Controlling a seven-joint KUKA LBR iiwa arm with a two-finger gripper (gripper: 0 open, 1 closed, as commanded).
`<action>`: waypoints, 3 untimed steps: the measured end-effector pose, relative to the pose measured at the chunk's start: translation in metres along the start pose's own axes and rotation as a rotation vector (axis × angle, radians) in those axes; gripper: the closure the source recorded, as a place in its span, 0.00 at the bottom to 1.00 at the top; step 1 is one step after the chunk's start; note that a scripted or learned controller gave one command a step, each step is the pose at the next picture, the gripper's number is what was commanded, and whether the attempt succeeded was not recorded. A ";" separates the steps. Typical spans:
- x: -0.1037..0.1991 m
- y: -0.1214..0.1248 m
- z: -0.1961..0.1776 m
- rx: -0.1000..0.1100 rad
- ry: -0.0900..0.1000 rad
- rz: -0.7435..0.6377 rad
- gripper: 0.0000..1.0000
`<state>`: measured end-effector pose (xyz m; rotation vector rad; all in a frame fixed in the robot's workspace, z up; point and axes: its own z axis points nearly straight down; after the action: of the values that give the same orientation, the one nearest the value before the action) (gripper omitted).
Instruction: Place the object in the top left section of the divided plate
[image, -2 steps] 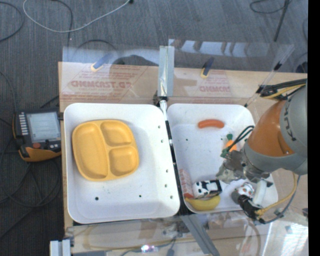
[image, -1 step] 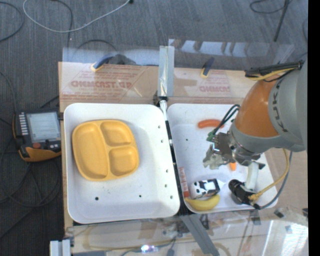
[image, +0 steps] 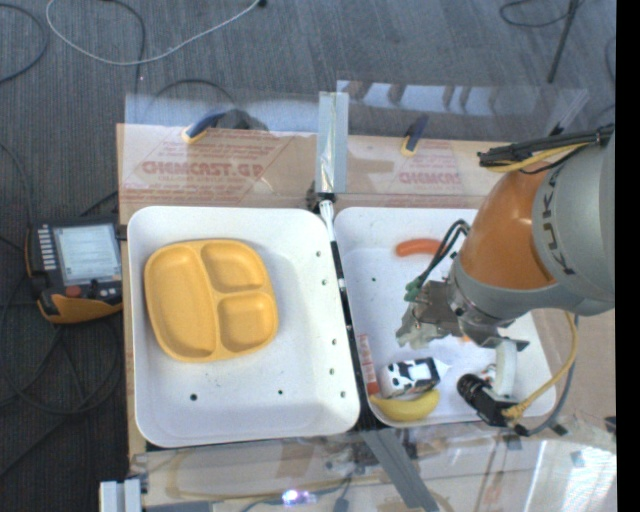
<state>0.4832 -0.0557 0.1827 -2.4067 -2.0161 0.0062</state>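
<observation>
A yellow divided plate (image: 209, 298) lies in the left bin (image: 300, 390), with one large section on its left and two smaller ones on its right. My gripper (image: 418, 328) hangs over the right bin (image: 375, 290), well right of the plate. Just below it lies a small black-and-white object (image: 413, 374). A yellow banana (image: 405, 405) rests against the bin's front edge. An orange, sausage-shaped object (image: 417, 246) lies toward the back of the right bin, above the gripper. The arm's body hides much of the right bin's right side.
The raised wall between the two bins (image: 345, 310) runs between the gripper and the plate. A handheld device with a screen (image: 75, 258) sits on the floor left of the bench. Cardboard and clamps (image: 215, 165) stand behind the bins.
</observation>
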 end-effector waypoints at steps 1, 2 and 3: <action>0.062 -0.011 0.000 0.000 0.000 -0.087 1.00; 0.051 0.094 -0.030 -0.002 -0.002 -0.209 1.00; 0.049 0.016 0.000 -0.001 0.001 -0.658 1.00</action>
<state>0.5072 -0.0100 0.1828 -1.6250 -2.6849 0.0023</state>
